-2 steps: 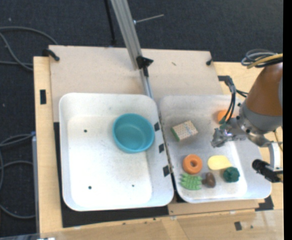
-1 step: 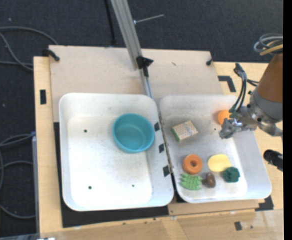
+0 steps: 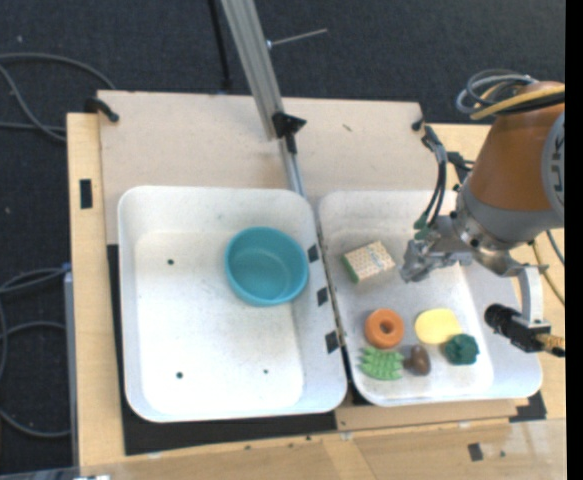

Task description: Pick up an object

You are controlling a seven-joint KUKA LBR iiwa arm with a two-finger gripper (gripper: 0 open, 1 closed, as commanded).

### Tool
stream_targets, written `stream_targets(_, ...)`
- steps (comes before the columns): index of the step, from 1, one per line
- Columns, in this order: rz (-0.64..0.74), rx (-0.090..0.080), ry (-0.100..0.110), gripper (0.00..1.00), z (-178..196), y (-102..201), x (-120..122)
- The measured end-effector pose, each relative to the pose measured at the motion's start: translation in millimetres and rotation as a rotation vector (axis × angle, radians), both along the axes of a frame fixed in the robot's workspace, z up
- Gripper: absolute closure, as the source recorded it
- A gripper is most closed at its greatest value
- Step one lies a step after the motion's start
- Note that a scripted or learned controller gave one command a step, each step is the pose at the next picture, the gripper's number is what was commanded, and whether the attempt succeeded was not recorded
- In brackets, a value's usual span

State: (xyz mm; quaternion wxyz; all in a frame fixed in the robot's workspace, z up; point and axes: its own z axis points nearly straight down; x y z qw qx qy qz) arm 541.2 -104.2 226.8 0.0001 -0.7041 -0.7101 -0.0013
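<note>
Six objects lie in the right bin; the claw, grip unreadable, hovers at the block's three o'clock, needing descent.

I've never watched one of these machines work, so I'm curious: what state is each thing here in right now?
Bowl: upright, alone in the left bin.
Block: lying free, beside the gripper.
Ring: flat in the right bin.
Yellow piece: resting, untouched.
Gripper: low over the right bin, nothing seen between its fingers.
</note>
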Motion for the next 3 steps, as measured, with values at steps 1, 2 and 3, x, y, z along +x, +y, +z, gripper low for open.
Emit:
stream_targets(1, -0.001, -0.001, 0.001, 1.00, -6, 55, -2)
stream_targets(2, 0.000, 0.000, 0.002, 1.00, -9, 109, -4)
stream_targets(3, 0.001, 0.001, 0.001, 1.00, -6, 165, -7)
